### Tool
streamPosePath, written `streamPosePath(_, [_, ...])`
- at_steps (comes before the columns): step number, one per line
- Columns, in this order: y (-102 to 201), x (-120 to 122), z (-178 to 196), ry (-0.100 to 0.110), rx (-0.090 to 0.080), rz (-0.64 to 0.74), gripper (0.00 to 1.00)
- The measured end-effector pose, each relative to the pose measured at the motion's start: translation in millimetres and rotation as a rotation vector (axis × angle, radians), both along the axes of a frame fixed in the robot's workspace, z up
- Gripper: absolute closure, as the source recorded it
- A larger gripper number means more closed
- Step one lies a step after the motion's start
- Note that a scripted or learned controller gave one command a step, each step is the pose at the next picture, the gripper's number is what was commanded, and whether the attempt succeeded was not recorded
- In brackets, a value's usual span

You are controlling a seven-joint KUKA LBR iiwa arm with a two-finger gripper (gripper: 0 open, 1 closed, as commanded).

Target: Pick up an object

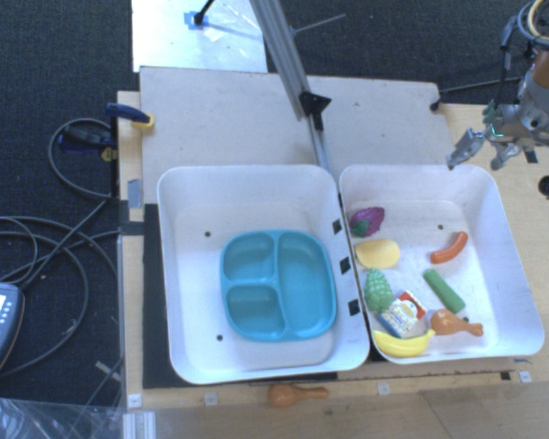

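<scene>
My gripper point(483, 150) hangs open and empty above the right bin's point(508, 222) far rim; crowded toys below risk a glancing, slipping grab.

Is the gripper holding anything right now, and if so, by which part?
Nothing is held. The gripper hangs open above the right bin's far rim.

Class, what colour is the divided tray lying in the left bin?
Light blue. The divided tray shows best in the camera view, lying flat in the left bin.
</scene>
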State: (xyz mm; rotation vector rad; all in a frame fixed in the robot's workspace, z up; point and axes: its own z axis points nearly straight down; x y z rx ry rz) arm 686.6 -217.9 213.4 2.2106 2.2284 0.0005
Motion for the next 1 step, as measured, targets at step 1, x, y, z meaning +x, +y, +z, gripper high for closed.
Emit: streamPosePath(1, [-0.2,-0.1,0.0,0.001,0.0,0.001,0.0])
